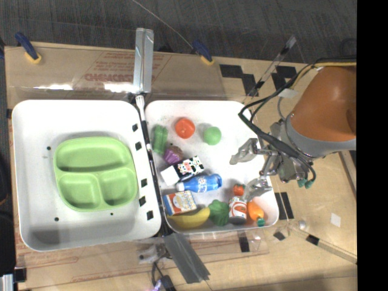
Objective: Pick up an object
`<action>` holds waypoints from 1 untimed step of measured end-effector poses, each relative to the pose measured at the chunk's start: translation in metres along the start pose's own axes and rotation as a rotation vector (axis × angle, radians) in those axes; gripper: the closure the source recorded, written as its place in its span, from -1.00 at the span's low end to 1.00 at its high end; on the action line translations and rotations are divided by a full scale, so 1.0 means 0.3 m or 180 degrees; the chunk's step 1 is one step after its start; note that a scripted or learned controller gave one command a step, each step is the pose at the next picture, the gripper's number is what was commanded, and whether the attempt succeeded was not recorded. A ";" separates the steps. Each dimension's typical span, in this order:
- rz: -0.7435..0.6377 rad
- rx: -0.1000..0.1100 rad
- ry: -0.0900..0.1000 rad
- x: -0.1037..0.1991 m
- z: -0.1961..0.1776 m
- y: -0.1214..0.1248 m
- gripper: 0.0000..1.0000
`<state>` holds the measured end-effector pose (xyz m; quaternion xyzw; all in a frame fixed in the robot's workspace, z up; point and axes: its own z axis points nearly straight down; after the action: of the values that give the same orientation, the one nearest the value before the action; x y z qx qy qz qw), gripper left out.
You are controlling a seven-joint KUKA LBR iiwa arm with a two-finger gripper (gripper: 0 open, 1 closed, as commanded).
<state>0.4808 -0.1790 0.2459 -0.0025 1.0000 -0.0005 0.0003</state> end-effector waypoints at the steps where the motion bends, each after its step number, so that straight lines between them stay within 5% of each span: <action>1: 0.0130 0.0002 -0.0013 -0.020 0.509 0.015 -1.00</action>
<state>0.4868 -0.1748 0.0931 0.0179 0.9998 -0.0008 0.0024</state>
